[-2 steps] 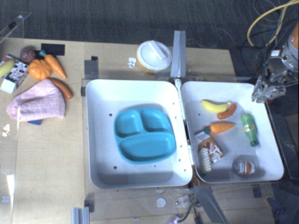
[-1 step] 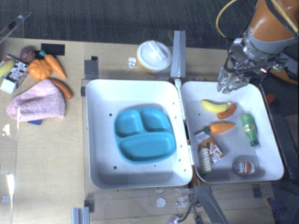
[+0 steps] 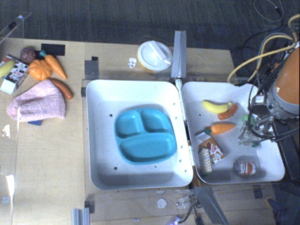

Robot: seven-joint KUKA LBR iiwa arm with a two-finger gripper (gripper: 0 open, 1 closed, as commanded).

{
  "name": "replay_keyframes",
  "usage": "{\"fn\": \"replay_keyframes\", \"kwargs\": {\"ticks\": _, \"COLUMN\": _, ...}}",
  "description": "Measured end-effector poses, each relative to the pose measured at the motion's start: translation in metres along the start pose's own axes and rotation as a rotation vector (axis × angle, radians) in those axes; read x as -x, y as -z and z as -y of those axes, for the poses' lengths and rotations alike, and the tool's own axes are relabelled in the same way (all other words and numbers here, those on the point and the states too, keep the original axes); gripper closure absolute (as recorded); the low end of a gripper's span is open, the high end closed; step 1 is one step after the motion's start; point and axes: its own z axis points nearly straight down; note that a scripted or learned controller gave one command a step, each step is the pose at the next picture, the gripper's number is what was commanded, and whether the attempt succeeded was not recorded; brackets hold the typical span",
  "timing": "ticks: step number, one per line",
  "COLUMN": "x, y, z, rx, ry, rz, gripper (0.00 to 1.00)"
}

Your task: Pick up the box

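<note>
Nearest the camera, at the front of the right bin point(image 3: 276, 175), a small can point(image 3: 245, 168) lies on its side, and just left of it sits the box point(image 3: 209, 156), brown and white, against the bin's left wall, its long axis running roughly front to back with a slight tilt. Moving back, a carrot point(image 3: 222, 128) lies just beyond the box, then a sausage point(image 3: 228, 110) and a banana point(image 3: 214, 106). The claw point(image 3: 251, 134) hangs over the bin's right side, level with the carrot; how its tips stand, I cannot tell through the cables. So the box lies left and toward the front of the claw, carrot between. The left bin holds a blue tray point(image 3: 145, 135).
</note>
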Motion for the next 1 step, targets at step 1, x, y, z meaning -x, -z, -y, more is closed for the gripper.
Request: {"fn": "replay_keyframes", "kwargs": {"ticks": 1, "x": -0.0740, "y": 0.0489, "z": 0.0182, "rx": -0.001, "ry": 0.181, "rz": 0.000, "gripper": 1.00}}
